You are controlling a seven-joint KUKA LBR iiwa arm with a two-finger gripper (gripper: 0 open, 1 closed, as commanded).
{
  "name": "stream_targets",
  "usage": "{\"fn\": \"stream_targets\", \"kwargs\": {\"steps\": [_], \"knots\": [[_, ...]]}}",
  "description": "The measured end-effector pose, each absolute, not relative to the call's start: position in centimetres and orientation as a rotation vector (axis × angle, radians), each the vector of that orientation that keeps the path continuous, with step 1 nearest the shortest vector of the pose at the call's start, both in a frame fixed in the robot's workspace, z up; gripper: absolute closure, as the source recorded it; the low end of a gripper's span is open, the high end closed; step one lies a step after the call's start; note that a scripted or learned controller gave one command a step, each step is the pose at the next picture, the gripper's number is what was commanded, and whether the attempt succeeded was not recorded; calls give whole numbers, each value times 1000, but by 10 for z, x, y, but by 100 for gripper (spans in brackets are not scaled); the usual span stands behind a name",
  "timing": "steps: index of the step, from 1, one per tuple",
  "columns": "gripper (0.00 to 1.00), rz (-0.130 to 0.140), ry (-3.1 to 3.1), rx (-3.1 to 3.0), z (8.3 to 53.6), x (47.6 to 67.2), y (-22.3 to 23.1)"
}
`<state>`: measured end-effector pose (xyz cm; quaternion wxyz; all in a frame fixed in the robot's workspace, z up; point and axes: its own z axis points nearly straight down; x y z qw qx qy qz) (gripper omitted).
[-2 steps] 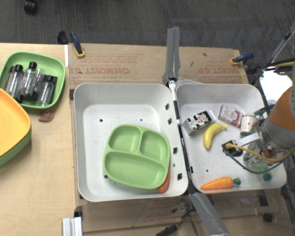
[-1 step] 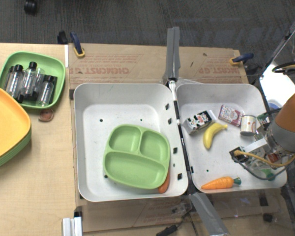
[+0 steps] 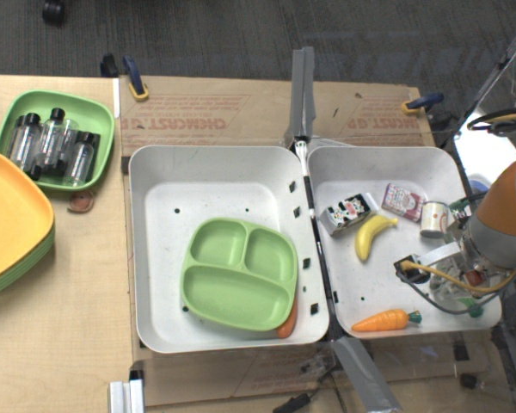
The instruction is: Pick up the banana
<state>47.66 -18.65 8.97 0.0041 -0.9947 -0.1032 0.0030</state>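
The grey arm (image 3: 499, 231) reaches in from the right edge, its orange band above the wrist, and bends down over the near right corner of the right bin (image 3: 387, 150). The gripper (image 3: 452, 289) sits low there, just above the bin floor, right of the banana and apart from it. Whether it is spread or closed cannot be told from this view, and nothing can be seen held in it.

The right bin holds one banana (image 3: 374, 234), one cow-patterned carton (image 3: 348, 212), one pink packet (image 3: 402, 200), one small white can (image 3: 434, 218) and one carrot (image 3: 383, 321). The left bin (image 3: 206, 151) holds one green divided plate (image 3: 241, 274), with one orange thing (image 3: 285, 326) poking out from under its near right edge. On the worktop (image 3: 77, 317) to the left stand one green tray (image 3: 103, 123) with what look like four bottles (image 3: 56, 140), and one stack of yellow plates (image 3: 9, 222).

The banana lies near the middle of the right bin, just beside the carton. Its long axis runs on a diagonal, the stem end pointing up and right toward the pink packet and the other tip down and left.
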Motion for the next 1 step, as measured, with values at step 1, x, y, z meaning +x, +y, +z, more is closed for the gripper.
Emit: {"fn": "stream_targets", "kwargs": {"steps": [1], "knots": [[100, 18, -395, -3080, 91, 478, -196]]}}
